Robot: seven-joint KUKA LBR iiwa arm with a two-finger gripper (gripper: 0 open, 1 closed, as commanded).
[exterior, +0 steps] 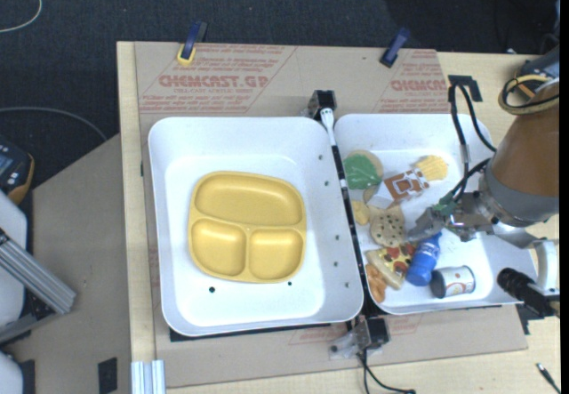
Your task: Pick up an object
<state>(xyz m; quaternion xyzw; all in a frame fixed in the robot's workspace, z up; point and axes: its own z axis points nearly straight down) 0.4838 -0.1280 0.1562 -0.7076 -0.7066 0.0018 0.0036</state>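
Observation:
The right bin [391, 127] holds several small items. A green round piece [361, 171] and a yellow corn cob [433, 167] lie at its far side, with an orange-and-white toy [407, 185] between them. A brown cookie [387, 227] sits mid-bin. Near the front are a pizza slice [383, 270], a blue bottle [424, 261] and a small can [454, 280] on its side. My gripper [438, 220] hangs low over the right bin, just above the blue bottle and right of the cookie. No object shows in its grasp.
The left bin [169, 205] carries a yellow divided plate [248, 226]. The grey and orange arm [529, 165] fills the right side of the right bin. Black cables [462, 125] hang over that bin's far right corner.

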